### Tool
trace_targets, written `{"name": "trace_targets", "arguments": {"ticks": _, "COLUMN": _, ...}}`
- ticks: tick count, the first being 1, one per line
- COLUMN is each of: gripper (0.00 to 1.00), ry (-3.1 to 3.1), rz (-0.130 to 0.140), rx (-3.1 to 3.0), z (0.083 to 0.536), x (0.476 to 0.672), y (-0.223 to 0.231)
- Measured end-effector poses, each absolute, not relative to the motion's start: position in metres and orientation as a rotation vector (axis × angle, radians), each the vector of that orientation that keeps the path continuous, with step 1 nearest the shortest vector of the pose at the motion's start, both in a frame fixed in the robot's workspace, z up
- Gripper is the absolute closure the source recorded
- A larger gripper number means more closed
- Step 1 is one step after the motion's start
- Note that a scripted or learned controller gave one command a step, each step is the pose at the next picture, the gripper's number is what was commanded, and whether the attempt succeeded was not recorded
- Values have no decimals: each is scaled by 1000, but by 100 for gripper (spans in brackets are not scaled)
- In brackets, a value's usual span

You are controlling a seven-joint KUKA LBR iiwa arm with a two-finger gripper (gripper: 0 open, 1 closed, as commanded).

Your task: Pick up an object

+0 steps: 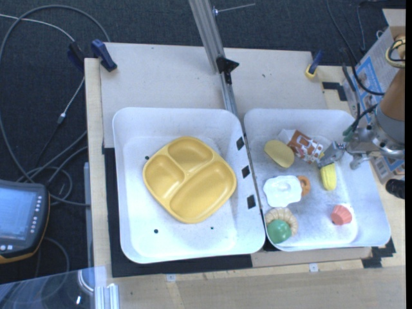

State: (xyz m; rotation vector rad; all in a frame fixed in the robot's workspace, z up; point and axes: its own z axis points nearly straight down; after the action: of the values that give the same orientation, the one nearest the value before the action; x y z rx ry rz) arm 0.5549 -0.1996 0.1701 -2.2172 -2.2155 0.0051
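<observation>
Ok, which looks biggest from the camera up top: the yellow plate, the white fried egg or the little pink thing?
1. Yellow plate, by far.
2. White fried egg.
3. Little pink thing, smallest.

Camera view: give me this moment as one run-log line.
arm: over right bin | gripper: beside snack packet, above yellow piece | held: nothing seen | left bin: yellow tray

Blue clamp (103, 55), tablet (19, 216), loose cables (38, 114).
</observation>
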Motion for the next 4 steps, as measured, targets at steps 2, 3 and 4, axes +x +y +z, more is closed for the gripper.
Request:
{"name": "trace_targets", "arguments": {"ticks": 2, "gripper": 0, "ry": -2219, "rz": 1, "rx": -2221, "z": 92, "x": 557, "y": -201}}
{"name": "trace_targets", "arguments": {"ticks": 3, "gripper": 100, "ry": -2225, "rz": -4, "rx": -2222, "z": 106, "x": 558, "y": -201}}
{"name": "trace_targets", "arguments": {"ticks": 4, "gripper": 100, "ry": -2228, "rz": -5, "rx": -2226, "z": 166, "x": 564, "y": -210}}
